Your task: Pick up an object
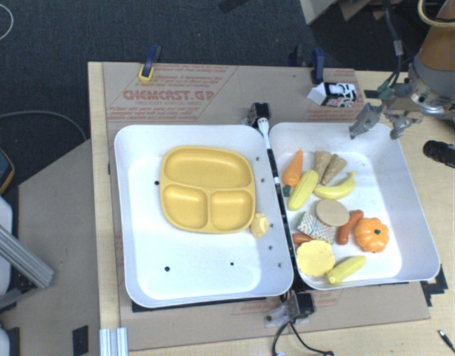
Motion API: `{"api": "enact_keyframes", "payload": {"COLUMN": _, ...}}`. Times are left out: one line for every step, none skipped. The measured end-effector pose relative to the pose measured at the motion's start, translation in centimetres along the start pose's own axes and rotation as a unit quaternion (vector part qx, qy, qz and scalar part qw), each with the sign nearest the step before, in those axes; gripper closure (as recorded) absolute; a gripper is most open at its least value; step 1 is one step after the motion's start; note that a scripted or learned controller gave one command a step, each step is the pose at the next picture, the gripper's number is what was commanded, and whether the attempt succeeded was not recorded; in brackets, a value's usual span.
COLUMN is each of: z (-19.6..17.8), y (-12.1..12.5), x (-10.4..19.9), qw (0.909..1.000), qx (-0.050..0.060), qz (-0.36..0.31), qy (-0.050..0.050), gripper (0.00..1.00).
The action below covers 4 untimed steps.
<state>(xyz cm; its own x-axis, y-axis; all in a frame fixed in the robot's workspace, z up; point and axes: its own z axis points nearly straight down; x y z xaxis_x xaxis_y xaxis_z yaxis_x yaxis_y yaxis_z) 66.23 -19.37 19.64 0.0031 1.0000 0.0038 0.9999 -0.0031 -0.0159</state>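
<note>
A yellow three-section plastic tray (207,188) sits in the left white bin (138,221). Toy food, like the orange plastic pumpkin (371,233), is crowded in the right white bin (413,221). The gripper (382,125) hovers at its far rim, fingers (361,124) spread apart and nothing held; neighbours could easily get nudged.

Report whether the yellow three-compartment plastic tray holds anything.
Empty. All three compartments of the yellow three-compartment plastic tray show bare yellow plastic; a small pale yellow piece lies outside its lower right corner.

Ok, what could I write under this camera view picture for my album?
Robot tool open above the right bin of toy food, beside the left bin holding a yellow divided plate.
</note>
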Motion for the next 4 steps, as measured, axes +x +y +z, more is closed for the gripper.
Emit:
{"api": "enact_keyframes", "payload": {"z": -1.0, "y": 0.3, "x": 0.0, "qw": 1.0000, "qx": -0.008, "qz": -0.002, "qy": -0.002, "gripper": 0.00}}
{"api": "enact_keyframes", "payload": {"z": 3.5, "y": 1.1, "x": 0.1, "qw": 1.0000, "qx": -0.006, "qz": -0.003, "qy": -0.002, "gripper": 0.00}}
{"api": "enact_keyframes", "payload": {"z": 9.8, "y": 1.4, "x": 0.4, "qw": 1.0000, "qx": -0.005, "qz": -0.003, "qy": -0.001, "gripper": 0.00}}
{"api": "enact_keyframes", "payload": {"z": 11.2, "y": 1.5, "x": 0.5, "qw": 1.0000, "qx": -0.006, "qz": -0.003, "qy": -0.002, "gripper": 0.00}}
